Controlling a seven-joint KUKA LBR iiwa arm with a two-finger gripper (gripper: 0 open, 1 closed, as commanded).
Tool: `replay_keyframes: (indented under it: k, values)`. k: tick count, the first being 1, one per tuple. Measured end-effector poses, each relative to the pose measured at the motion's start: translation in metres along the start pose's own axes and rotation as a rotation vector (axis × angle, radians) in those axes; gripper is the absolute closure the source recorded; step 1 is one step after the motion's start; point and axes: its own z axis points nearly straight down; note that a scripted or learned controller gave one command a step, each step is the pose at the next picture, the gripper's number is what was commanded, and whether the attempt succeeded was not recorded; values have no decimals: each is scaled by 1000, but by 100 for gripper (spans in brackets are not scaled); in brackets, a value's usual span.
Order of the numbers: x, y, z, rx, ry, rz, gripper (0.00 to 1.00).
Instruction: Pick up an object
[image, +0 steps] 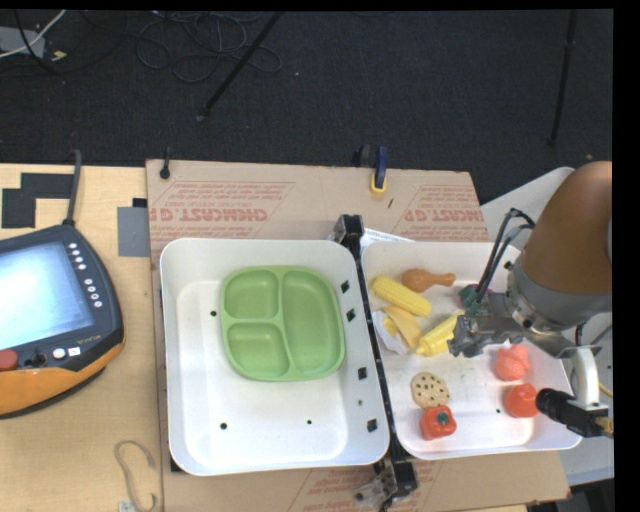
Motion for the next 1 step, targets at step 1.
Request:
replay_keyframes:
  k: [1]
  values:
    - [14, 44, 11, 2, 0, -1, 100]
